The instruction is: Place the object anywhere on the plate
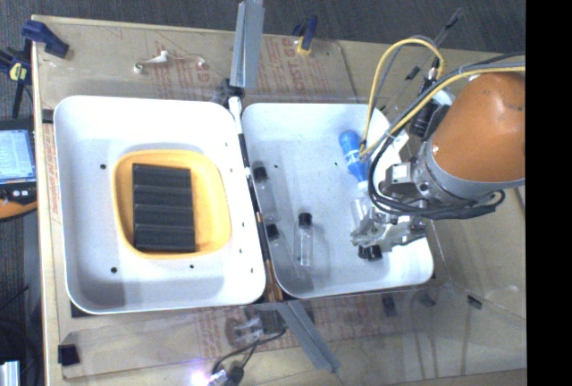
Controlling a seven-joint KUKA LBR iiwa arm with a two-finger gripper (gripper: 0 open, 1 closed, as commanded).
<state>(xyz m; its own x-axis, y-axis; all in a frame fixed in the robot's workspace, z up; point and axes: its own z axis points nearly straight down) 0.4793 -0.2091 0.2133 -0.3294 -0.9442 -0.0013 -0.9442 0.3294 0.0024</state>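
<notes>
While I hang low over the near right part of the right bin (268, 130), my gripper (372, 238) sits close to the bin floor, and I cannot tell whether my jaws are wide or narrow, because my own wrist hides them. A blue thing (349, 146) lies just beyond me, toward the far wall of this same bin. A clear vial (304, 243) with a black cap lies to my left, apart from me. 2 small black bits (259, 172) rest near the bin's left wall. The yellow plate (211, 197) sits in the left bin (80, 197), well apart from me, with a dark ridged pad (164, 206) on its middle. Both the blue thing and the vial are in the right bin, not on the plate.
</notes>
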